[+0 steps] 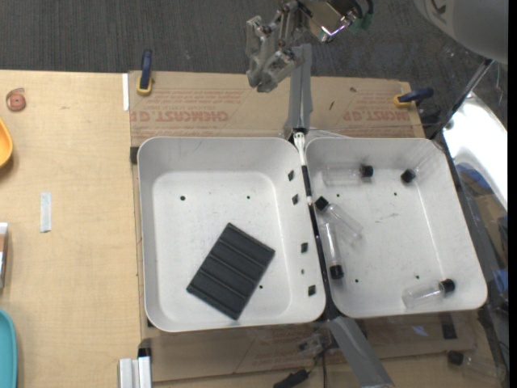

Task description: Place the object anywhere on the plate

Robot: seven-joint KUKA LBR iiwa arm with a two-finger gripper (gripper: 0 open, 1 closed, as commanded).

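While the gripper (pixel 270 55) hangs high above the far edge of the bench, up and a little to the right of the plate (pixel 232 270), it is well apart from everything it needs, and from this angle I cannot tell whether it is wide or narrow; nothing can be made out in its grasp

From the camera view, the plate is a dark ribbed rectangle lying flat and skewed in the left bin (pixel 210 141), with bare white floor all round it. Right of the plate, across the seam between the bins, the right bin (pixel 380 141) holds several clear tubes with black caps. Nearest the plate are two tubes (pixel 334 231) lying close together by the seam. Farther from the plate, another tube (pixel 349 171) rests near the far wall, and one more tube (pixel 424 293) lies at the near right corner

Judging by this, the step in hand is fetching a tube, so the task has barely begun. To do it well, the arm should pick a tube lying alone, such as the corner one, close across its narrow body rather than along it, lift clear of the seam walls, and set it down low along the plate's ribs so it does not roll off
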